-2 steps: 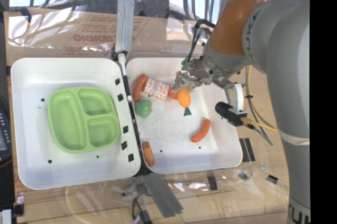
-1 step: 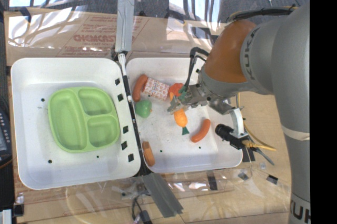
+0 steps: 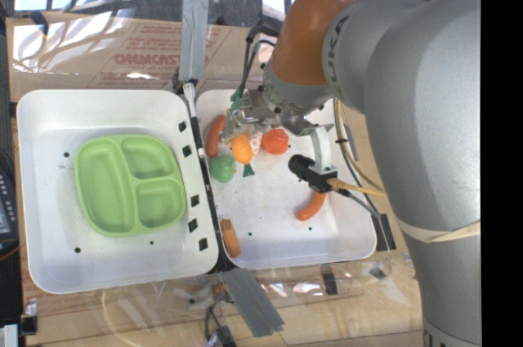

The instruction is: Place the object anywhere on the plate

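Cardboard sheet point(image 3: 122, 51) behind my bins, grey tape strip point(image 3: 194, 27) over it, more grey tape point(image 3: 253, 300) at front edge.

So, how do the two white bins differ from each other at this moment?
The left bin bears a green divided plate; the right bin bears several small orange and green items. The gripper is over the right bin, not the left bin. Both are shallow and white.
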Available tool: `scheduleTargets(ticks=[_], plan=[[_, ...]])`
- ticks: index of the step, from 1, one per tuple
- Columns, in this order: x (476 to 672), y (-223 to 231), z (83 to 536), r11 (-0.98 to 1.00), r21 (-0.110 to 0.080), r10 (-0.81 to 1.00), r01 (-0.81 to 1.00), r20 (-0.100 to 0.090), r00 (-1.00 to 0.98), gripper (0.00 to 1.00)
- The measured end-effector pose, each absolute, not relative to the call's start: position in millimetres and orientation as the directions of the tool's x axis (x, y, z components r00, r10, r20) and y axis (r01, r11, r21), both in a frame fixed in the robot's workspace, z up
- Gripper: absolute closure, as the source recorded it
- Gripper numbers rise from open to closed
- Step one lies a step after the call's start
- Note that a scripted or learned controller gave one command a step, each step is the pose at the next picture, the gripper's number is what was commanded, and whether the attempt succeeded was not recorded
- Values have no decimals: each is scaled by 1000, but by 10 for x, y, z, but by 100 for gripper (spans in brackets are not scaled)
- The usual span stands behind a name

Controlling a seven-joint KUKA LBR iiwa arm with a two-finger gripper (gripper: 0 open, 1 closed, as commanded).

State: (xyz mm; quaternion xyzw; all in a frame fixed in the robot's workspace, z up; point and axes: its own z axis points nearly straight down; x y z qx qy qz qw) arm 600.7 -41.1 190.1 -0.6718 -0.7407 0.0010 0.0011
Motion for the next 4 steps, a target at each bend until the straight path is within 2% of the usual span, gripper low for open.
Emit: scheduleTargets(ticks=[1, 2, 3, 4], plan=[[5686, -288, 2505, 113, -2, 994, 994, 0, -113, 100], [4756, 303, 1890, 174, -7, 985, 985, 0, -174, 100], [5412, 1046, 1543, 261, -5, 965, 965, 0, -261, 100], [5415, 1043, 1546, 261, -5, 965, 965, -1, -261, 0]])
